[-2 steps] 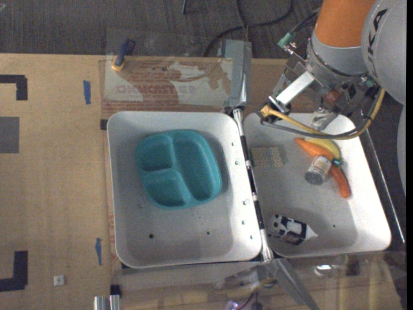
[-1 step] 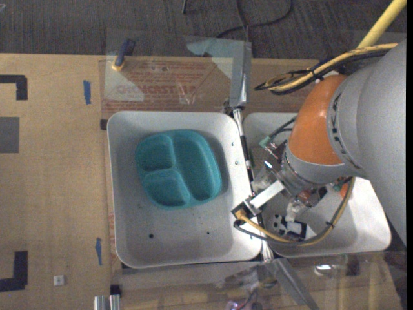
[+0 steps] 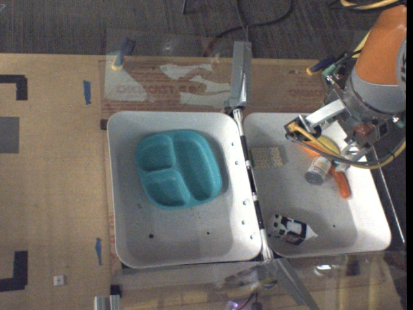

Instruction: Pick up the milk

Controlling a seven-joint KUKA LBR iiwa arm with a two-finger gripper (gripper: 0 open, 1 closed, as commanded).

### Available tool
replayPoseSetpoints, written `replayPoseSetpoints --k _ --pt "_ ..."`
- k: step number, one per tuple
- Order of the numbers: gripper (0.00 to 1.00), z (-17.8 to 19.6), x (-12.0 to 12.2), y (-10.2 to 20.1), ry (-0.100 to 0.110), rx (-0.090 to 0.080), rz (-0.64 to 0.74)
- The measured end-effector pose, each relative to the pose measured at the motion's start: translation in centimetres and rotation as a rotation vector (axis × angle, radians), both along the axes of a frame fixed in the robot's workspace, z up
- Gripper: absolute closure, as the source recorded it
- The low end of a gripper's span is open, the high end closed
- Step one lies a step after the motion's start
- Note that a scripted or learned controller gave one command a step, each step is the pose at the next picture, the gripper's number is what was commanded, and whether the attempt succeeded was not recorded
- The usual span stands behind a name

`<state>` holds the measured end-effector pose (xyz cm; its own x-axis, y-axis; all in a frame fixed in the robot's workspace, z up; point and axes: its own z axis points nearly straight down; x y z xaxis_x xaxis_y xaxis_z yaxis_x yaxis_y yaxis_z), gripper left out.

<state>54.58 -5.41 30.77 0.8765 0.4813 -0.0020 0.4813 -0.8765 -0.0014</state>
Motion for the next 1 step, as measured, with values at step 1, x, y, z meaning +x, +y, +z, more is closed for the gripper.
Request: replayPoseSetpoints --k 1 --pt "0.0 -4.52 -4.13 10.31 0.003 0.001 0.015"
